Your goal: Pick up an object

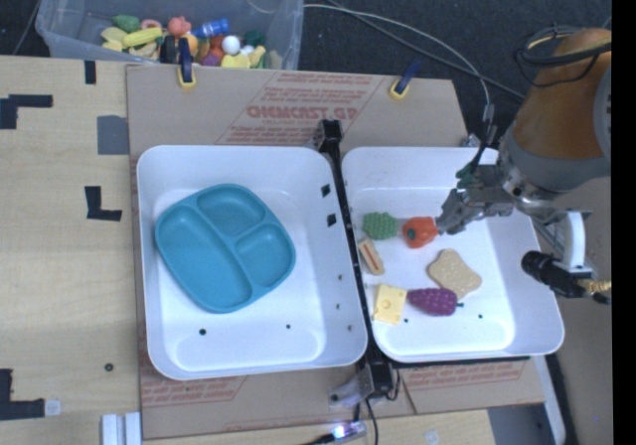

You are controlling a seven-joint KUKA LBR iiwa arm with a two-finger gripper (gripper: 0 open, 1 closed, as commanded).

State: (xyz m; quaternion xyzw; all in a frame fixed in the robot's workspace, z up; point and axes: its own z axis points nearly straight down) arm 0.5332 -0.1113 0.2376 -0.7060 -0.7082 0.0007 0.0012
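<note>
The gripper point(449, 222) hangs low in the right bin point(497, 334), its jaws just beside the red toy point(419, 230) — whether they are wide or narrow, I cannot tell. Near it lie green point(380, 225), bread-shaped point(454, 273), purple point(432, 301) and yellow point(389, 304) toys — the left bin point(169, 344) holds a blue tray point(225, 246).

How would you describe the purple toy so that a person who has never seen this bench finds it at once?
Look at the right white bin, the one without the blue plate. Near its front edge lie a yellow cheese wedge and, just right of it, the bunch of purple grapes, below the bread slice. It is the bin's only purple thing, dark and bumpy.
</note>
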